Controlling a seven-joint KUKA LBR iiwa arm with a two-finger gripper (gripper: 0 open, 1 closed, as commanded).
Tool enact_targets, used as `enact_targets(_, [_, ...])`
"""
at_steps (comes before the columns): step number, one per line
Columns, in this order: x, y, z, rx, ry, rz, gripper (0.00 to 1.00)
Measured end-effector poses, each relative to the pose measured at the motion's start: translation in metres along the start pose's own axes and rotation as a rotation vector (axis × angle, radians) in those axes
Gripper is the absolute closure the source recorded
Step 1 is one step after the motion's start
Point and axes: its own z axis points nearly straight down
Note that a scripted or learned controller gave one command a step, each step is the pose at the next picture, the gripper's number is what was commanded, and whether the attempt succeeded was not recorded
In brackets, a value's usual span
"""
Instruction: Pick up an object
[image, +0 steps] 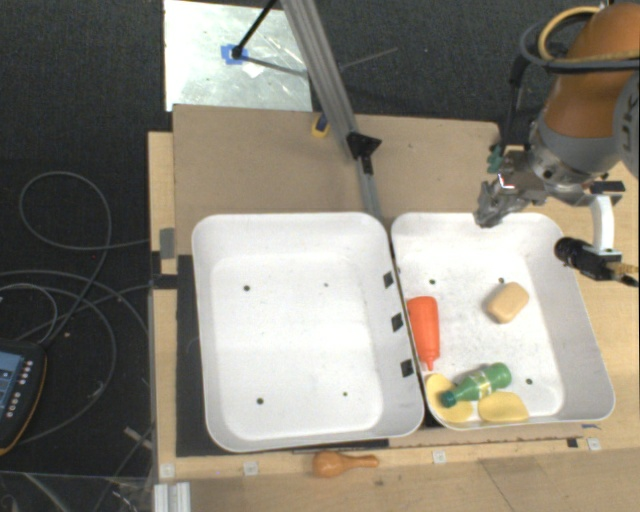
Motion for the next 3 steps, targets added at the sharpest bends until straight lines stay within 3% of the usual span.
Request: enact_targets(3, [0.149,0.024,0.018,0.006,0.004,-0.004,1.0])
